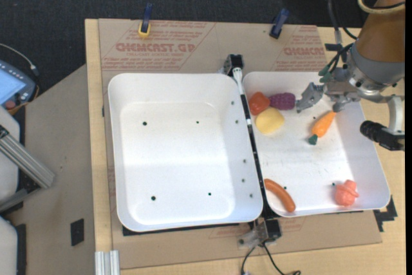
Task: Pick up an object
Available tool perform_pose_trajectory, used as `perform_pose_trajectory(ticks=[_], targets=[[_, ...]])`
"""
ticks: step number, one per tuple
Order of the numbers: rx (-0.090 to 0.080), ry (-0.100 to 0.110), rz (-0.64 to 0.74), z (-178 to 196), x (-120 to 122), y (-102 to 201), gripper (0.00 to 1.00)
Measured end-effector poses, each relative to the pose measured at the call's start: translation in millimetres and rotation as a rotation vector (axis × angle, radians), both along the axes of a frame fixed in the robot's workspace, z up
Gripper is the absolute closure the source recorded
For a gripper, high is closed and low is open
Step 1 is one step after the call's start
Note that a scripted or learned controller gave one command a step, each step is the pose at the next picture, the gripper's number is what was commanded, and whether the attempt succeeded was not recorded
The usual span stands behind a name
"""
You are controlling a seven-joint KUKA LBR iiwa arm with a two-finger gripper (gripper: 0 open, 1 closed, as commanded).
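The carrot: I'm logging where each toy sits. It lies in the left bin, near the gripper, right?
Not quite. The camera view shows the carrot in the right bin, not the left bin. It does lie near the gripper.

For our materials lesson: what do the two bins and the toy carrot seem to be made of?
Left bin and right bin: probably thin moulded plastic, smooth white, with rounded corners and soft sheen. Carrot: likely plastic or rubber, matte orange with a green tip; the view leaves it open.
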State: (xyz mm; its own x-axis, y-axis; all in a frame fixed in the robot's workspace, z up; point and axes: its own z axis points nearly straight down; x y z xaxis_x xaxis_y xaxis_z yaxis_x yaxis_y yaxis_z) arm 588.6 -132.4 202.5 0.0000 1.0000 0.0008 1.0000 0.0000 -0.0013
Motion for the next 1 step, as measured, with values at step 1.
perform_pose_trajectory(ticks=[1], targets=[[0.004, -0.011, 0.01, 136.9, -111.8, 93.5, 0.0]])
